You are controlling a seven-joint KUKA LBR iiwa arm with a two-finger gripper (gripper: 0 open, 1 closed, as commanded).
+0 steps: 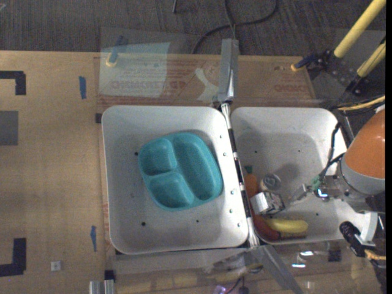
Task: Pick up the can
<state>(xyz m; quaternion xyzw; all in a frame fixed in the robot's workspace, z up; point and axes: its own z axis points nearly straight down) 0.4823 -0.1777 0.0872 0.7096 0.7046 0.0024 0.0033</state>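
Found the can (260,202) low in the right bin (306,122), in the corner by the divider shared with the left bin (122,164); looked silvery and apparently tipped on its side, though too small to be sure; judged it crowded there because loose things slide down against a bin's walls. Saw the gripper (279,206) reaching in from the right, its tip just beside the can on the side away from the divider; could not tell how far the claw was open, nor whether it had hold of anything; took the low, slanted reach for an approach from the can's one free side. Noted a banana (289,226) lying flat just below the can, a red thing (263,226) touching the banana's left end, an orange thing (251,185) against the divider above the can, and a small grey round thing (270,181) close by, not identified. Judged the clutter a risk; might nudge a neighbour or pinch the wrong thing. Saw a teal divided plate (180,171) alone in the left bin, well apart from the work. Counted one can, one banana, one red thing, one orange thing, one grey round thing, one plate with three compartments, two bins, one arm (367,155).
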